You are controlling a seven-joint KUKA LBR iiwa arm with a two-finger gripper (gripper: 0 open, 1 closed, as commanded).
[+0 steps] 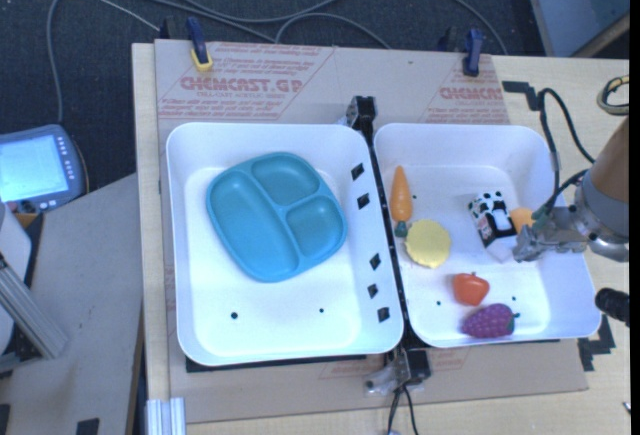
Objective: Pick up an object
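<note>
Toys sit in the right bin (520, 138): carrot (401, 194) near the divider, yellow lemon (429, 244) just below it, black-and-white cow (490, 217) toward the middle-right with a small orange piece (523, 219) touching its right side, red tomato (470, 288) lower down, purple grapes (488, 321) at the front wall. Gripper (530, 245) is low over the bin's right side, just beside the cow and orange piece, nothing visibly between its tips. Can't tell if the claw is open or closed from this angle. Left bin (190, 253) holds a blue divided plate (276, 214), tilted toward the back-left.
</note>
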